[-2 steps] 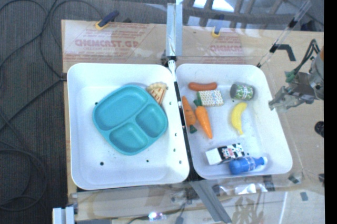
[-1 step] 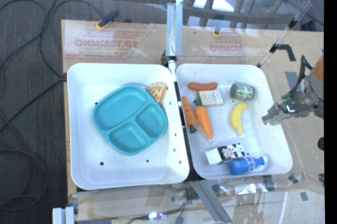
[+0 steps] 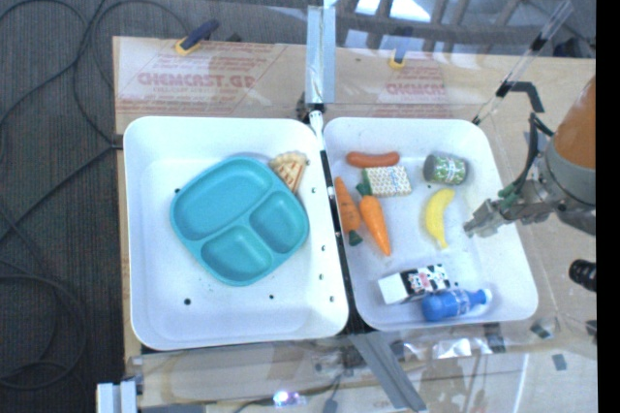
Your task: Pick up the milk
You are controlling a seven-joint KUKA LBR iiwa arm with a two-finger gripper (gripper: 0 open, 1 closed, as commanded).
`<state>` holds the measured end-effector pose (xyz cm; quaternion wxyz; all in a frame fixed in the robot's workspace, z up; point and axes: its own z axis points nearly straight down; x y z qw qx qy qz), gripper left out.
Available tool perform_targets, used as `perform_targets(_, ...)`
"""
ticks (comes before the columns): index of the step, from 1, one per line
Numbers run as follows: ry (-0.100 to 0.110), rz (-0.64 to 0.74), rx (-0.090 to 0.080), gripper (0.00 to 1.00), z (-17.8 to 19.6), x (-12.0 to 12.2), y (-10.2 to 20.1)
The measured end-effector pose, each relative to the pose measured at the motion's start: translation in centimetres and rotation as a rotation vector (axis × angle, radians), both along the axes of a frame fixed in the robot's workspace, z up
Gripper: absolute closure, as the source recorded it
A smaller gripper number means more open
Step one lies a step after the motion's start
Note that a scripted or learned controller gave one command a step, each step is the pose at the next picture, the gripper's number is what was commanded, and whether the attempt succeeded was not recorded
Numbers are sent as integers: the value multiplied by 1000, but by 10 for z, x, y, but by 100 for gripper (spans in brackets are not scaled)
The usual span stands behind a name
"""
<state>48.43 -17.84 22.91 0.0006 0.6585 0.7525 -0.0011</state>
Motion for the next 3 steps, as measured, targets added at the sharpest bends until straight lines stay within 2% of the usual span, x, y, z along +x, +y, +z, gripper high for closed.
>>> perform_targets(1, 2, -239, 3, 100, 6, 29, 79)
perform_targets(2, 3, -287, -1, 100, -46, 67, 91)
perform_targets(3, 3, -287, -1, 0, -46, 68, 91)
